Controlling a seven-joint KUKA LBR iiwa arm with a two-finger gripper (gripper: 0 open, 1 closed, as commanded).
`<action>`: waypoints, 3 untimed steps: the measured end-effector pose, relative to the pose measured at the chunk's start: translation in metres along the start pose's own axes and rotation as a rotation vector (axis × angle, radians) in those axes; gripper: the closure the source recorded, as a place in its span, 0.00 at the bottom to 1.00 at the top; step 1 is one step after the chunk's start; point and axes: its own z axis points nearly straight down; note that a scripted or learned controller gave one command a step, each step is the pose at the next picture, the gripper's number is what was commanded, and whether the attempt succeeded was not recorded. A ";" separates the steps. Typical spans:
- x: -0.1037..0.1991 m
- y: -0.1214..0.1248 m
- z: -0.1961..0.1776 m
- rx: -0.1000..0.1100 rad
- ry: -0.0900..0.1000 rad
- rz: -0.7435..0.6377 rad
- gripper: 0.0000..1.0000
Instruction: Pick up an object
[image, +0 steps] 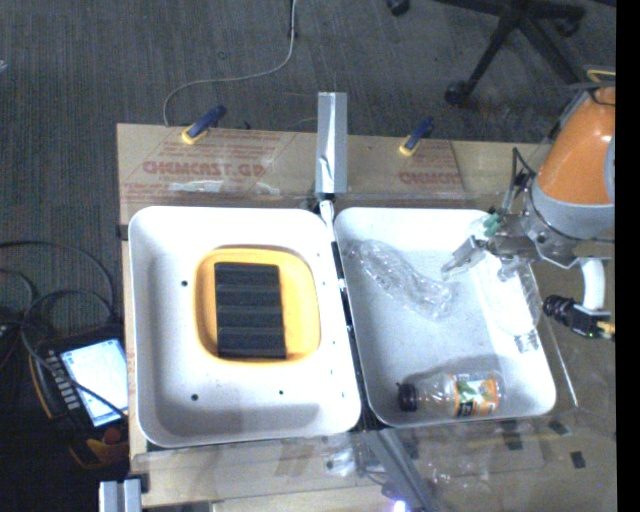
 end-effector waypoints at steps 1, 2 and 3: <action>0.023 0.045 0.106 -0.008 -0.001 0.011 0.00; -0.010 0.019 0.099 0.002 0.001 -0.017 0.00; -0.026 0.033 0.079 0.002 0.001 0.230 0.00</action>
